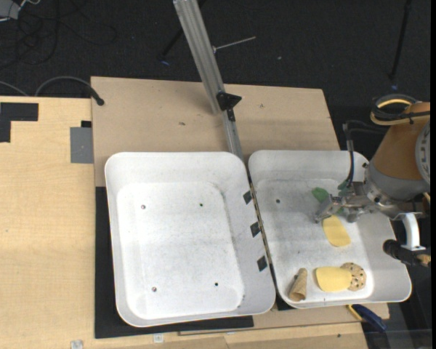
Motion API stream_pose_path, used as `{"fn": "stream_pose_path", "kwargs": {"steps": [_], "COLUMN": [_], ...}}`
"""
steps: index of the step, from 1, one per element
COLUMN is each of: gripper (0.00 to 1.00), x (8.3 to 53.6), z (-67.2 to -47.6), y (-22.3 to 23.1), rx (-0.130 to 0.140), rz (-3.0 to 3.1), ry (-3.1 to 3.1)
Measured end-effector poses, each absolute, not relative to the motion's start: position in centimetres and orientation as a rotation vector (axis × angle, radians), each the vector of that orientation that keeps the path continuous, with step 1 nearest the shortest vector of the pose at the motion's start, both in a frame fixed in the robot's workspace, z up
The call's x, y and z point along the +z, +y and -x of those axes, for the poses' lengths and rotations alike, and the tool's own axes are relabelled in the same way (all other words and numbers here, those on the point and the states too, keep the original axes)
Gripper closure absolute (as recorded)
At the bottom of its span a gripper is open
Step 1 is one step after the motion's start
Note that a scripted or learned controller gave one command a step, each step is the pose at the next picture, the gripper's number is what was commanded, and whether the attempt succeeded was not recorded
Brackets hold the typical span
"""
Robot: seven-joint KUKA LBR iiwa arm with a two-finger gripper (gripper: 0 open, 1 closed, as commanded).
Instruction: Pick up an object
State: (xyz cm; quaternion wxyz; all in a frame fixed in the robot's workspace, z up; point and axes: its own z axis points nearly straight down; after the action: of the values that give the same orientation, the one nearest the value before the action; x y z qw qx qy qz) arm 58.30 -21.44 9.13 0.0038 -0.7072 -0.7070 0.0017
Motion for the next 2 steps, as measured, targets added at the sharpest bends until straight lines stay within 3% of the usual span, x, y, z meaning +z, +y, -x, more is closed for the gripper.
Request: {"fn": "stream_pose_path", "kwargs": {"steps": [1,2], "gripper": [1.0,1.0], "x": [10.5,15.0], "z": [-58.4,-59.1], "y": [-21.6,-21.4], "rx": [0.003,-0.002], "rz": [2.223,2.222], "ry": [-2.215,-2.224]}}
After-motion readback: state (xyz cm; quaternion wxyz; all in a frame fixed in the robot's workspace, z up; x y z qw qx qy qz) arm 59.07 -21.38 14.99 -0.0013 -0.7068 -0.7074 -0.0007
